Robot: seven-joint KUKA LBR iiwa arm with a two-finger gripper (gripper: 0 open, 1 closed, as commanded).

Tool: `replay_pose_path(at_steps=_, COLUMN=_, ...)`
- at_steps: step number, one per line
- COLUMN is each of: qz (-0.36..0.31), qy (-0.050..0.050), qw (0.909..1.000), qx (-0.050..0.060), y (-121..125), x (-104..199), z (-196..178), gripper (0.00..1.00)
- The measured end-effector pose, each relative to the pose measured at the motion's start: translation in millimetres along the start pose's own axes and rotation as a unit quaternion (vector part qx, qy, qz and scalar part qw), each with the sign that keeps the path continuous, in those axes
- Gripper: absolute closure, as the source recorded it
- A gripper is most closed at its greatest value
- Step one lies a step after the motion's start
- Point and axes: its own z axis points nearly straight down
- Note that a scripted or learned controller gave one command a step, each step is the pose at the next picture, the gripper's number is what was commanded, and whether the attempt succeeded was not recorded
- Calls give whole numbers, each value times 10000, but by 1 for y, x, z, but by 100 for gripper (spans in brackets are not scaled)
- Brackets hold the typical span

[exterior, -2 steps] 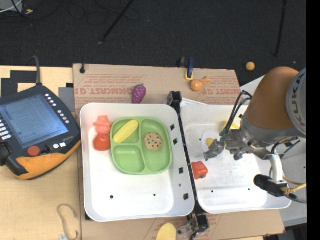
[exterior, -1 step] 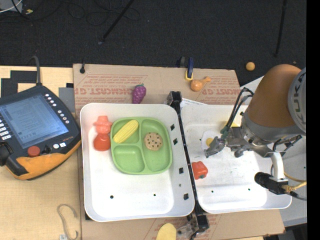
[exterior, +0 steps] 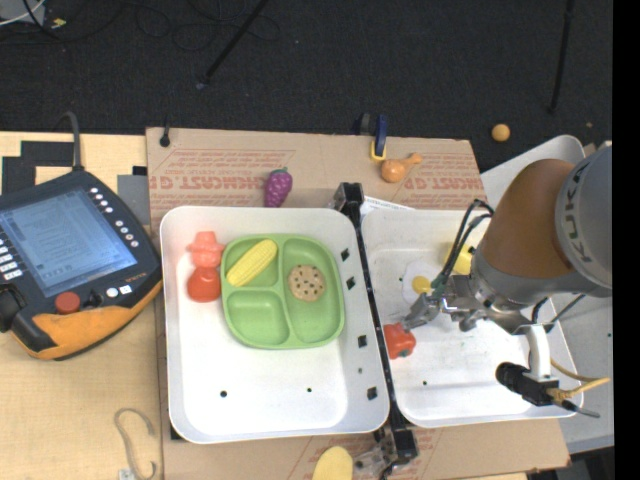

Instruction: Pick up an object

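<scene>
My gripper [exterior: 418, 313] is low in the right bin [exterior: 480, 398], near its left wall. A small red-orange object [exterior: 399, 341] lies just below and left of it, close to the gripper tip; contact cannot be judged. A small yellow piece [exterior: 422, 284] lies just above the gripper, and another yellow bit [exterior: 461, 260] peeks out beside the wrist. The grey arm with its orange band [exterior: 535, 230] covers the right part of this bin.
The left bin [exterior: 260, 388] holds a green divided tray [exterior: 262, 323] with a corn cob [exterior: 249, 261] and a cookie [exterior: 306, 283], plus a red-pink toy [exterior: 204, 266]. Purple grapes [exterior: 278, 186] and an orange toy [exterior: 398, 168] lie on the cardboard behind. A teach pendant [exterior: 70, 258] sits at left.
</scene>
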Motion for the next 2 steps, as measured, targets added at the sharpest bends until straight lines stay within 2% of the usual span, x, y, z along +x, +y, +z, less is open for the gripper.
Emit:
replay_pose_path(at_steps=1, qz=-11, qy=-1, qw=10000, qx=-28, y=1, x=2, z=48, gripper=0)
replay_pose_path(at_steps=2, qz=37, qy=0, qw=10000, qx=-19, y=0, x=0, z=36, gripper=100)
